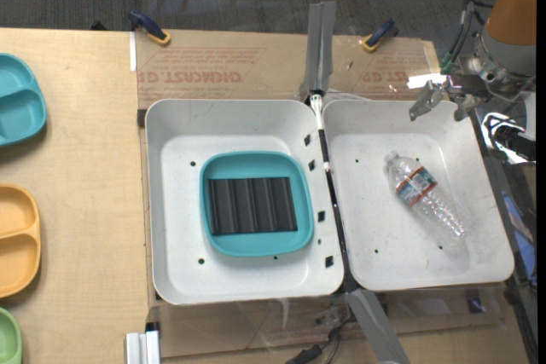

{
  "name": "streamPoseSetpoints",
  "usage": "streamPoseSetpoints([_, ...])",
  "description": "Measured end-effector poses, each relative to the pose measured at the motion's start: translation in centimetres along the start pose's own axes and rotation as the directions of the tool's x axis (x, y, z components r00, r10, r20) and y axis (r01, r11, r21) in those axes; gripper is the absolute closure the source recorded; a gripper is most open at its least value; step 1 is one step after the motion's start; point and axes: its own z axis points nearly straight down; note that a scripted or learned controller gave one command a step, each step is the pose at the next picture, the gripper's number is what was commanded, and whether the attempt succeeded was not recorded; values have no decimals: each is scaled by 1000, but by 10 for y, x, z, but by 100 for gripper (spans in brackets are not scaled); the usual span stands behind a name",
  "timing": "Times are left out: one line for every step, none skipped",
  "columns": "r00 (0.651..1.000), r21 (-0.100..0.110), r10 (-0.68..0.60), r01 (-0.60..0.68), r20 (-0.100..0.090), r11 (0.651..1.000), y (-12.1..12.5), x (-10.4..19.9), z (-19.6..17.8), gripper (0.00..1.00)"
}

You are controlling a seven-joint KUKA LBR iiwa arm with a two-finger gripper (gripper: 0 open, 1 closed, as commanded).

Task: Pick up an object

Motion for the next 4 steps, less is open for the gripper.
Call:
streamPoseSetpoints([998, 2, 57, -57, -1, 998, -35, 11, 120, 0])
streamPoseSetpoints([998, 2, 61, -61, 0, 998, -35, 10, 111, 100])
streamPoseSetpoints([1000, -1, -10, 10, 1, 1000, -28, -30, 86, 100])
streamPoseSetpoints([996, -2, 93, -93, 0, 996, -6, 18, 44, 100])
